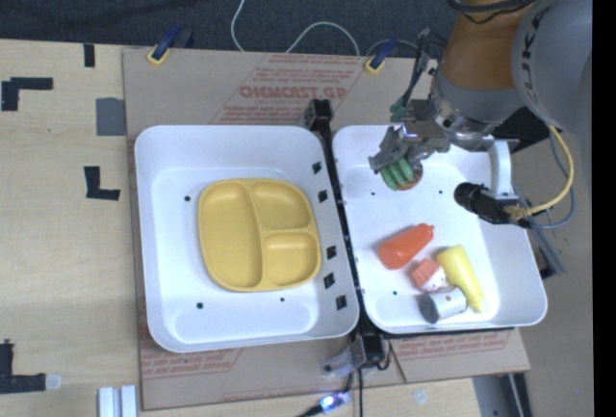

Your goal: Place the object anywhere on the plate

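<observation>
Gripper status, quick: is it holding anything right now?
Gripper: shut on the green object, over the right bin.

One camera is sitting fixed above the bench (pixel 58 213) and is looking down at a slant. It is standing far enough to be taking in both white bins (pixel 154 309), while the arm (pixel 510 30) is entering from the right of the bins.
</observation>
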Robot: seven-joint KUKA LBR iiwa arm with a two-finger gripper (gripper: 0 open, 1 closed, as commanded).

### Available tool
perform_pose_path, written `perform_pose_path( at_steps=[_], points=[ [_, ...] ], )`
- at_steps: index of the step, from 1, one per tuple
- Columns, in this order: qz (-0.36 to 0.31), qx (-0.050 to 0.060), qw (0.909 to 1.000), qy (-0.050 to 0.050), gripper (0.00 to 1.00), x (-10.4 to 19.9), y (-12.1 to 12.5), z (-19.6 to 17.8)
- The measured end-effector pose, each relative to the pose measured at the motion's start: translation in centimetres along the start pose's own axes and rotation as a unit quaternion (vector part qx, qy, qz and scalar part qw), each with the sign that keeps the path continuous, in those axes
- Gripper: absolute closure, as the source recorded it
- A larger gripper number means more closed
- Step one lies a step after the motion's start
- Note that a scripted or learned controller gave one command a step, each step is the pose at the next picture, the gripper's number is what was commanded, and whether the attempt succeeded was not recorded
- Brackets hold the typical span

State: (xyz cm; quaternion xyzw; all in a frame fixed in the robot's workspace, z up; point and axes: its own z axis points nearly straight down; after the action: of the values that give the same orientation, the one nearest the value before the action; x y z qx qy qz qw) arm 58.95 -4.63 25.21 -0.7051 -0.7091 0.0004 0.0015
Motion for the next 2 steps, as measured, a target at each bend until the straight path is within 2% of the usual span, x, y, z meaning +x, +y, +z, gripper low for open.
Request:
perform_pose_path(
  at_steps=[1, 2],
  points=[
    [0.0, 0.001, 1.0, 0.0, 1.0, 4.2, -2.2, 1.2],
    [0.0, 0.001, 1.0, 0.0, 1.0, 9.4, -3.1, 2.3]
  ],
)
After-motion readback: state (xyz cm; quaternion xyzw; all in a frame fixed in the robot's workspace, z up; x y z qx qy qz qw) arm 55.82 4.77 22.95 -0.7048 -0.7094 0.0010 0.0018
